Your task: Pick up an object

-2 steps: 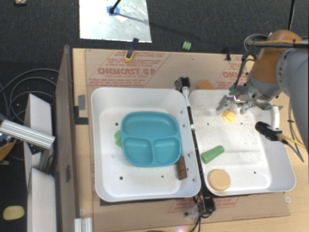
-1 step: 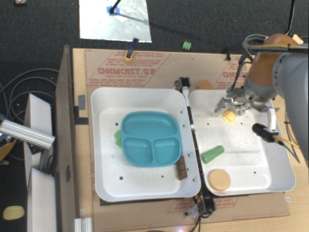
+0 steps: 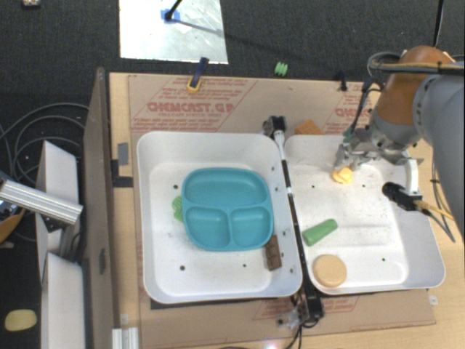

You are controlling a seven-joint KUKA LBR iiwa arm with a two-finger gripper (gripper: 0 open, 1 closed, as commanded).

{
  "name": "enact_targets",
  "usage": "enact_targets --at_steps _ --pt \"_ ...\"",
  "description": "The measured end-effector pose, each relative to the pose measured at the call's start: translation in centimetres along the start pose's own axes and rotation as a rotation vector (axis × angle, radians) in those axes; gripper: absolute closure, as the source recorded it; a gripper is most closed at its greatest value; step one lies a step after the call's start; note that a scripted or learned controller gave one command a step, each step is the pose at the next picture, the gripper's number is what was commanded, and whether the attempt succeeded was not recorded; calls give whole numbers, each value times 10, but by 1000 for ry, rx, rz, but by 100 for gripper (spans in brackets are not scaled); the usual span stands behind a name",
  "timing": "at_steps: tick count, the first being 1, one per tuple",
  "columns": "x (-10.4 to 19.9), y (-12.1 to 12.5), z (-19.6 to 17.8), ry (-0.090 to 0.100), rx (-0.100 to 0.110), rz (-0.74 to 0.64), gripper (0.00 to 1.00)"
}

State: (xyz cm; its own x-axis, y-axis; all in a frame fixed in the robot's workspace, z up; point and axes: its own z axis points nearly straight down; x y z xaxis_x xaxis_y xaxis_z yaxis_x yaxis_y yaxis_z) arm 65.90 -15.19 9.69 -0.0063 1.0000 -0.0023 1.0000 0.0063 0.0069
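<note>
Yellow piece [image 3: 342,174] sits in the right bin [image 3: 421,267], directly under my pincer [image 3: 354,159]. I cannot tell its state. Nothing is lifted yet; grasping and raising remain, I judge.

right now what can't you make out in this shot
- Green thing in the left bin: mostly hidden under the blue plate.
- Yellow thing in the right bin: the gripper sits right over it, so whether it is gripped is unclear.
- Arm: cut off by the right edge.
</note>
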Motion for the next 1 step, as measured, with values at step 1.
enact_targets --at_steps 1 --pt "54 -8 -84 3 -1 -3 100"
